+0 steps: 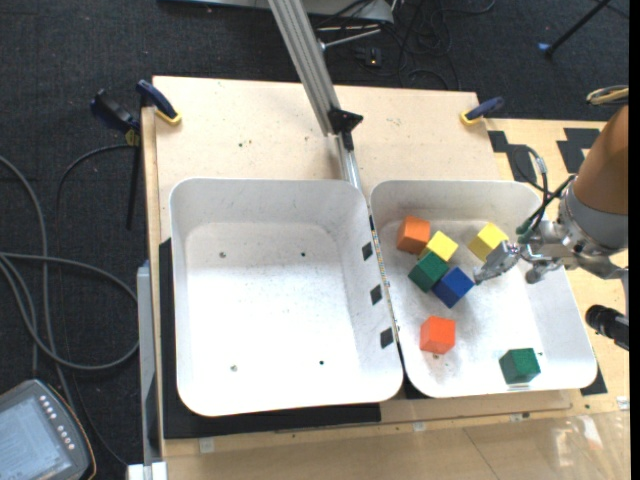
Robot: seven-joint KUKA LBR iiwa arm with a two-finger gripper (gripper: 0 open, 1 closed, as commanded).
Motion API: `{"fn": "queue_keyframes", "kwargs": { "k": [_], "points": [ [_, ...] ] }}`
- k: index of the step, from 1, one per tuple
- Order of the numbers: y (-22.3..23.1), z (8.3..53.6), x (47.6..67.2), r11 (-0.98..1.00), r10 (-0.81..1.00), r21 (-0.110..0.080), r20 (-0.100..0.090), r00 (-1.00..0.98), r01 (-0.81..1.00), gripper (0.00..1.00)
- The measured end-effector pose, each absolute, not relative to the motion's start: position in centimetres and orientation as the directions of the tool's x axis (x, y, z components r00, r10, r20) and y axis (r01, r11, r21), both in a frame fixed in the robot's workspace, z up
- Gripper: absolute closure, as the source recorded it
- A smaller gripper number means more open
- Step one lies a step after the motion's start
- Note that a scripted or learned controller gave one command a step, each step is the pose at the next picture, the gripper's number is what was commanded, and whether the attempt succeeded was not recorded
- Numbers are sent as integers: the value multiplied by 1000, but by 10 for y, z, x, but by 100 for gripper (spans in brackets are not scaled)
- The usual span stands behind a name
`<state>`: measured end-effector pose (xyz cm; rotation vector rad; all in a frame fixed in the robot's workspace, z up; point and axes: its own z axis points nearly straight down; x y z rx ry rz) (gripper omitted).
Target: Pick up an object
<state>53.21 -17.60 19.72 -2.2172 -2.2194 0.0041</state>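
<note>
Now the gripper (497,264) is reaching in low beside the yellow block (489,240) in the right bin (560,313). Whether it grips anything I cannot tell. Next it must settle over one block and lift.

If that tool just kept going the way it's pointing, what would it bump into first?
Probably the blue cube. The tool points leftward and slightly down the view, beside the yellow cube, with the blue one next in line. Its height is hard to judge, so it might pass above.
</note>
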Motion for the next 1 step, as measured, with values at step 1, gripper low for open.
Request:
{"fn": "queue_keyframes", "kwargs": {
  "k": [1],
  "points": [
    [-176, 200, 533, 0, 1000, -1, 0, 0, 1000, 0]
  ]
}}
